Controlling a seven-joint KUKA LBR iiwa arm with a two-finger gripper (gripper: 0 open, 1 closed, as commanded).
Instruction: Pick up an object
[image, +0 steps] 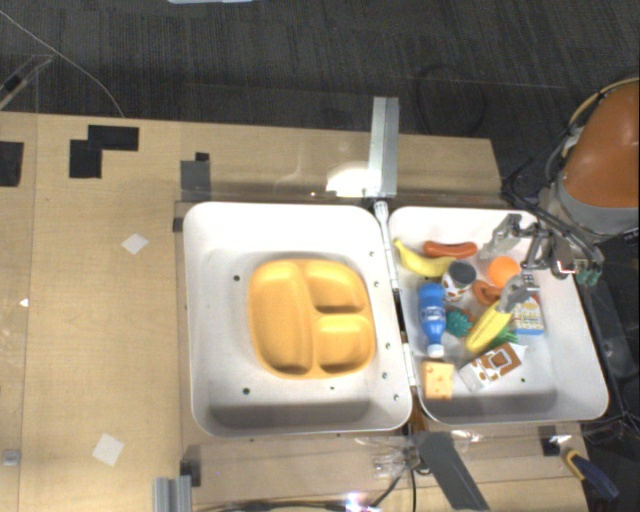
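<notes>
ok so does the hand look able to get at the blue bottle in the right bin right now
Probably yes. The blue bottle lies exposed near the right bin's left wall, with nothing on top of it. The hand hangs above the bin's far right side, so it would have to cross over the toys between.

Two white bins sit side by side, the left bin at 9 o'clock holding one yellow tray. The right bin at 3 o'clock holds two bananas, one hot dog, one blue bottle, one cheese block and one orange ball. One card lies at its 6 o'clock, and some smaller items are too cluttered to count.
</notes>
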